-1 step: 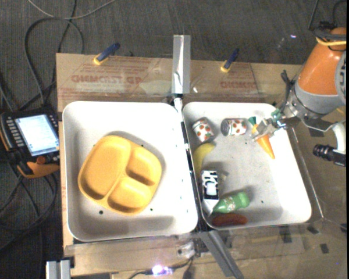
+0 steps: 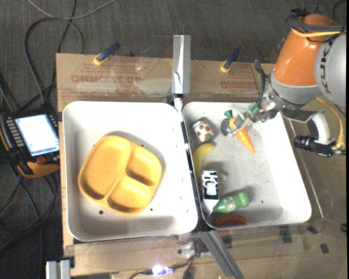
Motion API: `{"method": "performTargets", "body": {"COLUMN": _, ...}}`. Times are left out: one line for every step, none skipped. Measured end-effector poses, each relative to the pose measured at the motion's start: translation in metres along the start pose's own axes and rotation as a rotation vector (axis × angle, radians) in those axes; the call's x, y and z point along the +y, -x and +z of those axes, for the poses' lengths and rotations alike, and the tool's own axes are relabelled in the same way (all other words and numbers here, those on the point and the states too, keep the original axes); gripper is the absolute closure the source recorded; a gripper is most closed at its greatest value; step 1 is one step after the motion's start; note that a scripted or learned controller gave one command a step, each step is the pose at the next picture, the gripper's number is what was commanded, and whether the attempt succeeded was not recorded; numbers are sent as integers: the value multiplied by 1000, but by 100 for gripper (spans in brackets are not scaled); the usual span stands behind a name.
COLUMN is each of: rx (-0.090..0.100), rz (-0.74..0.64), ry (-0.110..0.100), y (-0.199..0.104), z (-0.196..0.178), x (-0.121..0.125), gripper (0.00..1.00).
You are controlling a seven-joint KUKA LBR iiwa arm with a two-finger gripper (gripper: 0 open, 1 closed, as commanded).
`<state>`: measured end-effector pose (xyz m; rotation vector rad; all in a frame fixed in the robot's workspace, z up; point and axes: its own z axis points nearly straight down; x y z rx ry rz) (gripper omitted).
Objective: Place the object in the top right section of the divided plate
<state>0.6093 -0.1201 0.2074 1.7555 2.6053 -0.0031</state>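
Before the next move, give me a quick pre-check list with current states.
1. Gripper over the right bin, at the toy carrot: ok.
2. Carrot actually held between the fingers: cannot tell.
3. Yellow divided plate sits in the left bin, all sections bare: ok.
4. Object in the plate's top right section: not ok, not yet done.
5. Neighbours stand apart from the carrot: small can, banana, green bottle: ok.
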Motion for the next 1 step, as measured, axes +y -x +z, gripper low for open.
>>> {"method": "performTargets", "body": {"rx": -1, "rz": -94, "ry": 0, "y": -54, "z": -26, "x": 59, "gripper": 100}}
